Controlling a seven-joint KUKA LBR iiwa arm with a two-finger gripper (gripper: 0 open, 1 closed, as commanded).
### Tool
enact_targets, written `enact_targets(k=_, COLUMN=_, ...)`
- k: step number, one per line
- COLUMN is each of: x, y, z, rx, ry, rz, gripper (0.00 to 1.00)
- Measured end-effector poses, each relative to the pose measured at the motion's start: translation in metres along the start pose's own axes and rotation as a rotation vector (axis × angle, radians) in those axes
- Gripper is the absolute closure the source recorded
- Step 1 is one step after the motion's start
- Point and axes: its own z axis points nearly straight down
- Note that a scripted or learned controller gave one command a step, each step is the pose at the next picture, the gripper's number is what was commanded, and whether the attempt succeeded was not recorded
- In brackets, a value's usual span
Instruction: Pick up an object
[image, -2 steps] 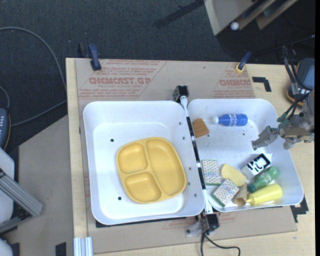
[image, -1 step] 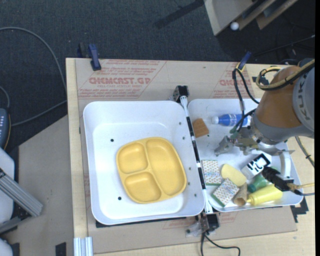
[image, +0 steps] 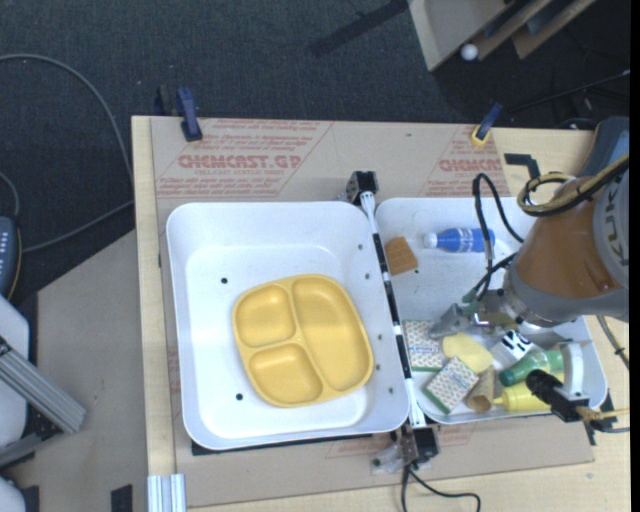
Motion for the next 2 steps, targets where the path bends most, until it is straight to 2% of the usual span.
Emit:
enact_targets(k=1, x=-0.001, y=-0.023, z=0.011, rx=0.015, ry=0.003, rz=0.001, gripper=0.00)
enact_targets(k=2, x=-0.060, y=0.020, z=-0.063, rx=0.013, ry=0.000, rz=0.002, gripper=0.00)
